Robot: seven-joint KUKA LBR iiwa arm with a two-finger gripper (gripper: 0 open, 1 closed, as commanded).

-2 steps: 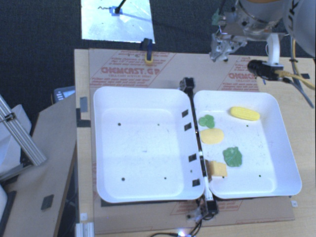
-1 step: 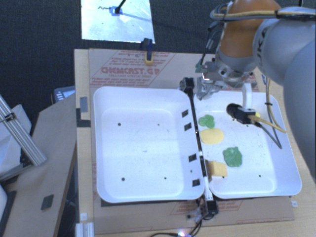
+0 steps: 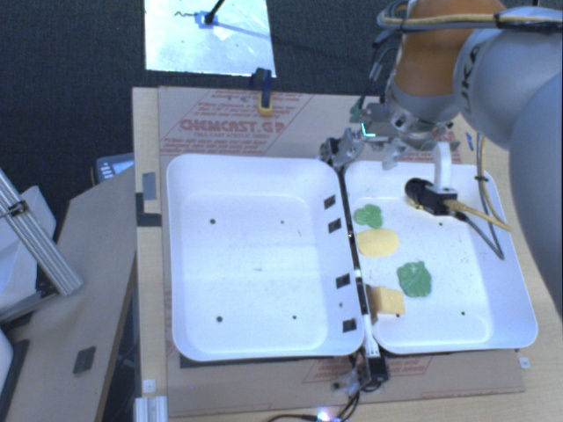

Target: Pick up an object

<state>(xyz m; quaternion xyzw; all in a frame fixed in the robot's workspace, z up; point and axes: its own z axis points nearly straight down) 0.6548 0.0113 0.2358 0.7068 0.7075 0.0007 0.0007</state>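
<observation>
Nearest the camera, a tan block (image 3: 387, 301) is lying in the front corner of the right bin (image 3: 519, 316), beside the wall it shares with the left bin (image 3: 189, 262). Just behind it a dark green piece (image 3: 413, 279) is resting, then a yellow disc (image 3: 378, 243) and, perhaps touching it, a paler green piece (image 3: 368, 215). Farthest back, the gripper (image 3: 369, 146) is hanging over the bin's far rim, apart from all four pieces. I cannot tell whether it is spread or closed.

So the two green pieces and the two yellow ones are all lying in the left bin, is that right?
No, the bin is wrong. The camera view shows the upper green piece, the lower green piece, the round yellow piece and the yellow block all lying in the right bin.
</observation>
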